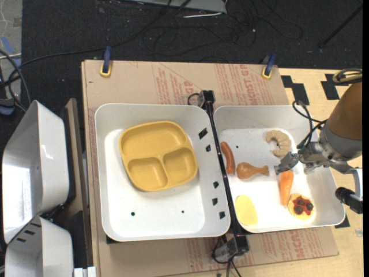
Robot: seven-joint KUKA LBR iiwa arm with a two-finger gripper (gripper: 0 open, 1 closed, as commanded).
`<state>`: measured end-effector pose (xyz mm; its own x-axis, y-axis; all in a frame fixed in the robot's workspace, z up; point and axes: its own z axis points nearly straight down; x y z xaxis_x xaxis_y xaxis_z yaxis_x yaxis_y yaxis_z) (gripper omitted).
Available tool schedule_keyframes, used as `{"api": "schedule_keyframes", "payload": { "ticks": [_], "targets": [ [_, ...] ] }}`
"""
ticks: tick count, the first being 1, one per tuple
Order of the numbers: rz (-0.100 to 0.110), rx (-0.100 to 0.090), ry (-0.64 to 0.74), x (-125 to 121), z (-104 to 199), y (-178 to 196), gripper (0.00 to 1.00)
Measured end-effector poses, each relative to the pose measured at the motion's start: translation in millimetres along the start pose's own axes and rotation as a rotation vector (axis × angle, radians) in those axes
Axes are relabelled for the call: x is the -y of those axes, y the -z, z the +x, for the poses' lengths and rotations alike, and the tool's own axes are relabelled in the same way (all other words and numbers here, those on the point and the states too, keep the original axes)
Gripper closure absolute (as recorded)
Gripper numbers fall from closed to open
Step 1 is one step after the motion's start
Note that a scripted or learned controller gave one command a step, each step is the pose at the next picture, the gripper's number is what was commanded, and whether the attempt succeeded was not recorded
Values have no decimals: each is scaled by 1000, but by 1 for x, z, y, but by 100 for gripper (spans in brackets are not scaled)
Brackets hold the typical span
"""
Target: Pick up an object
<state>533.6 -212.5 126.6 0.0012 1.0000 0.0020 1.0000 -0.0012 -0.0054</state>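
**Desk:** What is lying nearest the camera in the right bin [271, 227]?

**Photographer:** A pale yellow slab [246, 210] is sitting at the front, with a small tart topped with dark berries [301, 206] near the front right corner. Just behind them, an orange carrot [285, 187] is lying lengthwise, and the gripper [286, 164] is hovering over its far tip, reaching in from the right. Its fingers are too blurred for me to say whether they are spread or closed.

**Desk:** And what is crowding it?

**Photographer:** A brown chicken drumstick [252, 170] is resting just left of the gripper, a red sausage [228, 157] beyond that by the divider, and a pale curled shrimp [279, 141] behind. In the left bin [109, 212], a yellow divided plate [158, 154] is sitting alone.
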Motion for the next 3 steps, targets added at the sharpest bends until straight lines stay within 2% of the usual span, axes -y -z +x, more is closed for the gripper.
{"api": "schedule_keyframes", "payload": {
  "ticks": [1, 2, 3],
  "targets": [
    [-7, 3, 1, -2, -1, 13, 100],
    [-10, 4, 3, -2, 0, 56, 100],
    [-12, 5, 4, 0, 0, 115, 100]
  ]
}}
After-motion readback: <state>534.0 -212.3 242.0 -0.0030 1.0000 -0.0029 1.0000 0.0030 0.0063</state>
